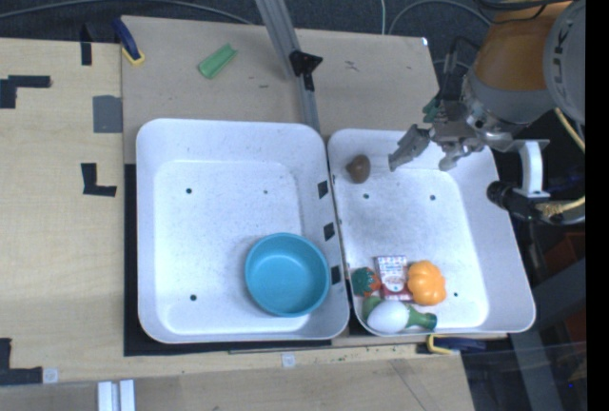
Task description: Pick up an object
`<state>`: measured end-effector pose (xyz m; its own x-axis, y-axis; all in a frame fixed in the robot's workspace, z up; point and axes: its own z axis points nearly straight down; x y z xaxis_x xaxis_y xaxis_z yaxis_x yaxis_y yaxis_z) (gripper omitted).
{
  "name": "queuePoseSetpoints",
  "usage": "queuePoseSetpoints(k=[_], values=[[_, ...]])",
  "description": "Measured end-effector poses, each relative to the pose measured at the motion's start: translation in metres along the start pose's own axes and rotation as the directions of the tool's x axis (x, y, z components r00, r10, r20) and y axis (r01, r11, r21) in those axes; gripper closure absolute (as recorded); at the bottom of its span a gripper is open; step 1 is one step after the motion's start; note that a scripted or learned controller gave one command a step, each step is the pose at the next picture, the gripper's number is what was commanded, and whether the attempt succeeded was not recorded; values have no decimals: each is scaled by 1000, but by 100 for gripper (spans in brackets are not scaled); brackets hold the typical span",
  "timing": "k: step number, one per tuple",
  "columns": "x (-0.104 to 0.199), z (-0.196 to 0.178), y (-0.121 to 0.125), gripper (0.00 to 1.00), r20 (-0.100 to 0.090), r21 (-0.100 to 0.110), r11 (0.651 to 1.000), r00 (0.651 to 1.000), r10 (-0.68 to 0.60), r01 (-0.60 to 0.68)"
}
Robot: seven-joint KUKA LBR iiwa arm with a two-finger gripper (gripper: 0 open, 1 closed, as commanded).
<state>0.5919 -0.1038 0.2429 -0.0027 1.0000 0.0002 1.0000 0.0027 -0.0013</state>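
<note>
An overhead view of a wooden worktop (57, 209) carrying two white bins side by side. The grey arm (519, 67) enters from the right, its upper part cut off by the frame edge. The end effector (425, 150) hangs over the far edge of the right bin (476, 238), its two fingers spread apart with nothing between them. Just left of it, apart from the fingers, lies one small brown lump (358, 168), too blurred to identify. Well nearer the camera than the end effector, four items crowd the right bin's near corner: one orange pumpkin (426, 281), one red-and-white packet (391, 272), one white egg shape (387, 316), and a green piece (364, 282), partly hidden. The left bin (190, 171) holds one blue bowl (286, 273).
</note>
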Motion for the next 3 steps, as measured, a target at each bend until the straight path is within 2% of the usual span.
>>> queuePoseSetpoints(k=[1, 2, 3], values=[[0, 0, 0, 0, 0, 0, 1000, 1000, 0, 0], [8, 54, -8, 0, 0, 6, 1000, 1000, 1, -1], [-1, 113, -8, 0, 1, 6, 1000, 1000, 2, -2]])
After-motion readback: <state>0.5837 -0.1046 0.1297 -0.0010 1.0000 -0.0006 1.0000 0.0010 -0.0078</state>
